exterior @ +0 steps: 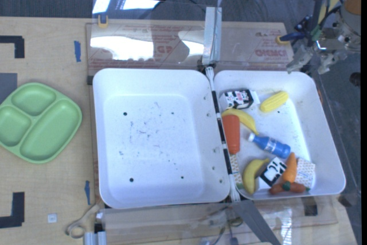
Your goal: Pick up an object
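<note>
The right bin holds several objects. At its back lie a black-and-white box and a yellow corn cob. A banana rests beside an orange-red cylinder along the left wall. A blue bottle lies in the middle. At the front sit a yellow fruit, a black-and-white packet, a carrot and a small red-orange piece. My gripper hangs over the bin's far right corner, open, with nothing between its fingers.
The left bin stands beside the right one, sharing a middle wall. A clear plastic screen rises behind both bins. A green divided plate lies on the bench at the far left. Tripod legs and cables stand behind the bench.
</note>
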{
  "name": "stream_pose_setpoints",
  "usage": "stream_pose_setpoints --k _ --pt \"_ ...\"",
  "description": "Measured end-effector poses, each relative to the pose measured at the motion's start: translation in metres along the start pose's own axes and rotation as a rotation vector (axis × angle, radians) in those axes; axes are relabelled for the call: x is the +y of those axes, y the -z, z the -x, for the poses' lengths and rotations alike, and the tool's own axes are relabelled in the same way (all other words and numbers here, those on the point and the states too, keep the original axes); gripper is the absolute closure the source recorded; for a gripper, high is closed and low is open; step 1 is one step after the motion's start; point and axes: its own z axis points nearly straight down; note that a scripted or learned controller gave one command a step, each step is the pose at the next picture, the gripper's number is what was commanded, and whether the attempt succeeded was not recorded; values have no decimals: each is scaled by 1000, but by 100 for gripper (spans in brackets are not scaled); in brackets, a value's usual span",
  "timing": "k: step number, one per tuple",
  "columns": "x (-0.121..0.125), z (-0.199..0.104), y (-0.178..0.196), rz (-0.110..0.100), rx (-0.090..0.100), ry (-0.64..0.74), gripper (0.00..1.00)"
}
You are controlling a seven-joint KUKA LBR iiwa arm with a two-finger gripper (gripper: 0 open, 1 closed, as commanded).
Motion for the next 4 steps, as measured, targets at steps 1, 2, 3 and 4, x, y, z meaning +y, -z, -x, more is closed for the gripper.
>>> stream_pose_setpoints --k 1,2,3,4 --pt "2 1 -98 0 0 100 0" --pt "7 -5 -156 2 -1 166 0" --pt "7 -7 -150 -1 0 168 100" --pt "8 -72 -50 12 -4 159 100"
